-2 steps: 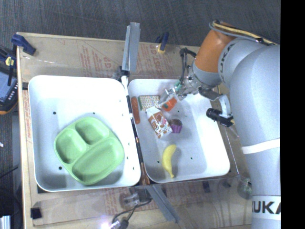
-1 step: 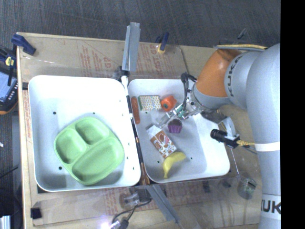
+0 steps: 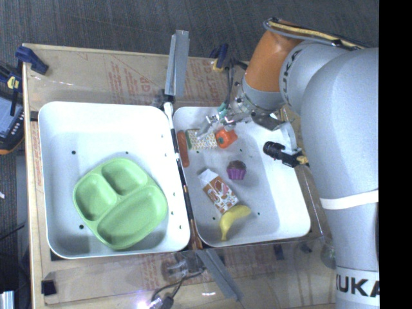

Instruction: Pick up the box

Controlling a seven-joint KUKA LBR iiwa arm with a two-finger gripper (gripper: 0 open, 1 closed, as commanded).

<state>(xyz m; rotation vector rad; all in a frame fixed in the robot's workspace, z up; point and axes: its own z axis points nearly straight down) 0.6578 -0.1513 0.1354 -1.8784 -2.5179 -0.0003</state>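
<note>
The arm (image 3: 322,108) is reaching in from the right of the frame and its gripper (image 3: 215,122) is hanging low over the upper left part of the right bin (image 3: 293,205). The metal fingers (image 3: 211,120) are lying just above a small pale box (image 3: 201,140) and beside an orange thing (image 3: 225,138); I cannot tell if the jaws are spread or pressed together, and nothing is showing clearly between them. A second box (image 3: 217,192), with a brown and white print, is lying flat near the middle of the same bin, tilted. A purple cup (image 3: 236,169) is standing to its upper right, a banana (image 3: 233,219) is lying just below it, and a red sausage (image 3: 183,148) is resting along the left wall. In the left bin (image 3: 58,147) a green plate (image 3: 120,201) with three compartments is sitting at the lower middle
</note>
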